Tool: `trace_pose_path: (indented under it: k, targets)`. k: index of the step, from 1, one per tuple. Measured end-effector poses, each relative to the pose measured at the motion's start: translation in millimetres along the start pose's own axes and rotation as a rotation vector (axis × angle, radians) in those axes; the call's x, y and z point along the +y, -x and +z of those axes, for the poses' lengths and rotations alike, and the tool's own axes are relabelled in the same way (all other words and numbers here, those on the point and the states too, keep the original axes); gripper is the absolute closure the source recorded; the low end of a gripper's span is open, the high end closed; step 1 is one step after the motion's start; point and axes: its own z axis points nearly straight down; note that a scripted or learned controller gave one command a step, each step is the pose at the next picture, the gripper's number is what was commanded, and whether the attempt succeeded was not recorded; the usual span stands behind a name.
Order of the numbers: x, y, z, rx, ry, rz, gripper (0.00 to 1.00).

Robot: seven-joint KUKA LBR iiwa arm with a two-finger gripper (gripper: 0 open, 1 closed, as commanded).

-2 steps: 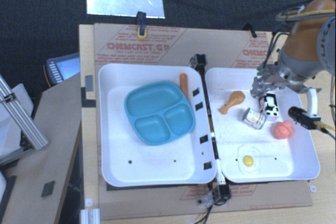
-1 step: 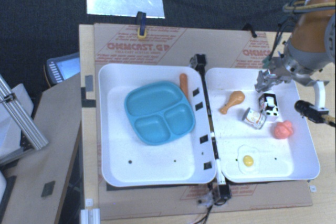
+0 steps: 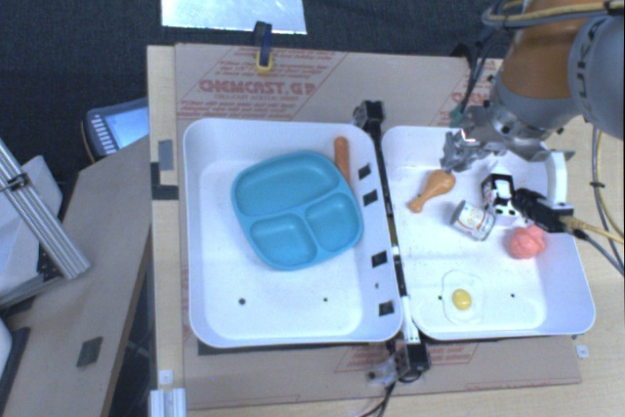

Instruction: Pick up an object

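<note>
Camera view: gripper (image 3: 459,151) hangs low over the right bin (image 3: 566,312), grip state not discernible, nothing seen in its hold. Just beside and below it lies a toy drumstick (image 3: 432,188); farther below sit a small can (image 3: 472,219), a pink lump (image 3: 525,242) and a fried egg (image 3: 461,298), while a blue divided plate (image 3: 296,220) and a sausage (image 3: 342,156) lie well apart in the left bin (image 3: 210,308). Judged status: approach stage, no object lifted yet, grasp and raise remain.

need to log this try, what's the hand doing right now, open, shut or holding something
Hand: cannot tell. It hangs over the right white bin, just above the orange toy drumstick.
</note>
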Motion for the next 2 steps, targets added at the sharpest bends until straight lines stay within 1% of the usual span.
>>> trace_pose_path:
  k: [1,2]
  targets:
    - [0,-51,-9,0.000,0.000,0.000,1.00]
    - [-4,-96,-8,-0.001,-0.002,0.001,1.00]
